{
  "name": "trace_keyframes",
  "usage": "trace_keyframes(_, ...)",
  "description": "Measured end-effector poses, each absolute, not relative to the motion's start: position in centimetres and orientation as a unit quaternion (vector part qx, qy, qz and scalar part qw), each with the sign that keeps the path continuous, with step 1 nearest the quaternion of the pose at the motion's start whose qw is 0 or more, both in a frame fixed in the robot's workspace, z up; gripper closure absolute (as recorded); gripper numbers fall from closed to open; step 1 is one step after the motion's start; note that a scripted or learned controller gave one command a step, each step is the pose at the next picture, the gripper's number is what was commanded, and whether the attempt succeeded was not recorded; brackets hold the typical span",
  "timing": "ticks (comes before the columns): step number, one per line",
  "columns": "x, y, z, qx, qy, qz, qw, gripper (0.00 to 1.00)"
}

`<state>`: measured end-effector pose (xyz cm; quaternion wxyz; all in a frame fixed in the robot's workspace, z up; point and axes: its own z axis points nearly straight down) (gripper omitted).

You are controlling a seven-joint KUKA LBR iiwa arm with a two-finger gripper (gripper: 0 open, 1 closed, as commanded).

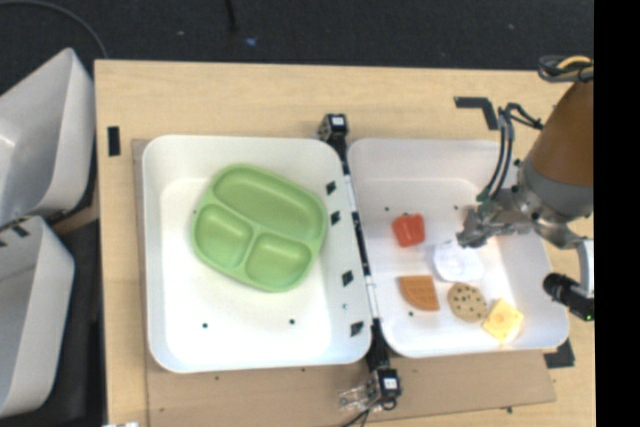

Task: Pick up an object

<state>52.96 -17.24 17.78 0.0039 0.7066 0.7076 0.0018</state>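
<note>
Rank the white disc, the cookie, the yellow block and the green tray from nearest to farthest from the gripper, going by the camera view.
1. White disc: right bin, just below the gripper.
2. Cookie: right bin, farther toward the front.
3. Yellow block: right bin's front right corner.
4. Green tray: left bin, far across the divider.

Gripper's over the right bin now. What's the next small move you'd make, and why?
Probably lower straight down a little. The gripper sits just above the upper right edge of the white round object, with nothing seen between its fingers. The red piece lies to that view's left and the cookie below, both apart from it, so a short descent looks unobstructed.
</note>
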Motion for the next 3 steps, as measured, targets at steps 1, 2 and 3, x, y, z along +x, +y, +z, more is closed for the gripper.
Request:
trace_keyframes(1, 53.6, -17.2, 22.3, 0.706, 0.708, 0.0015, 0.003, 1.00)
trace_keyframes(2, 53.8, -17.4, 27.7, 0.706, 0.708, 0.0017, 0.004, 1.00)
trace_keyframes(3, 54.0, -11.3, 26.7, 0.704, 0.710, 0.0003, 0.000, 1.00)
